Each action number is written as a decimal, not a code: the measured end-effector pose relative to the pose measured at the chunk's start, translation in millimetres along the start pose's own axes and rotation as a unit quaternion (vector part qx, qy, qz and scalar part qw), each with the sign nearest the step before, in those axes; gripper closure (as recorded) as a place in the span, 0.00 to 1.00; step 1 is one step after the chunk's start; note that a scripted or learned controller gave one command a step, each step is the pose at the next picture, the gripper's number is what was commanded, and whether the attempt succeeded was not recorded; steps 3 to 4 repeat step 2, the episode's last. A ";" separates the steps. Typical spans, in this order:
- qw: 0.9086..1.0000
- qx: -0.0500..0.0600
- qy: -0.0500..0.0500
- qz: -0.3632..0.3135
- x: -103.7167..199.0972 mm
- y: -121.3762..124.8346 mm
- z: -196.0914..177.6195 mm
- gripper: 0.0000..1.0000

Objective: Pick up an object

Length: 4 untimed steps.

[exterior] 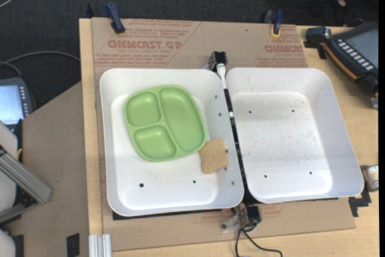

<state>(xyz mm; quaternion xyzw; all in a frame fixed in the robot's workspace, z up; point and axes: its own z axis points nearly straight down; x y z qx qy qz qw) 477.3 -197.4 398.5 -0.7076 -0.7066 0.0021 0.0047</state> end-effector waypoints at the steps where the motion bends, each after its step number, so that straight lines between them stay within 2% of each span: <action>1: 1.000 -0.015 -0.006 -0.001 -2.7 6.1 -146.1 1.00; 2: 1.000 0.001 0.000 -0.001 20.1 0.9 -23.5 1.00; 4: 1.000 0.001 0.000 -0.001 20.1 0.9 -23.5 1.00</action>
